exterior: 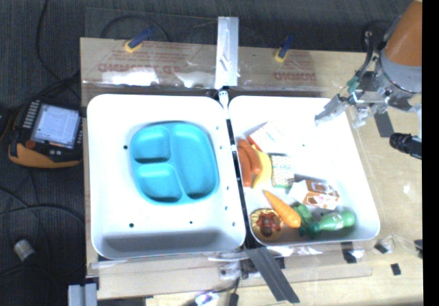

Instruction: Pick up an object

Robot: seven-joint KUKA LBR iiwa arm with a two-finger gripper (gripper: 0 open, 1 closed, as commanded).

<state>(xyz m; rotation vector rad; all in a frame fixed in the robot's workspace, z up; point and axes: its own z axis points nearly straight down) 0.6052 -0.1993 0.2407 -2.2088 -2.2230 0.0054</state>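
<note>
Nearest the camera, along the front of the right shallow white bin (357, 160), lie a green plastic bottle-shaped toy (329, 221), an orange plastic carrot (282, 208) and a round brown item (266, 223) too blurred to name. Behind them sit a small brown-and-white carton (319, 195), its print unreadable, a pale patterned packet (280, 170), orange sausage-shaped pieces (250, 161) and a white wrapper (267, 135). At the bin's far right edge hangs the two-finger gripper (346, 107), fingers spread with nothing between them, well apart from the pile. Its arm is cut off by the frame. A blue three-compartment plastic tray (173, 161) fills the left white bin (110, 229).
</note>
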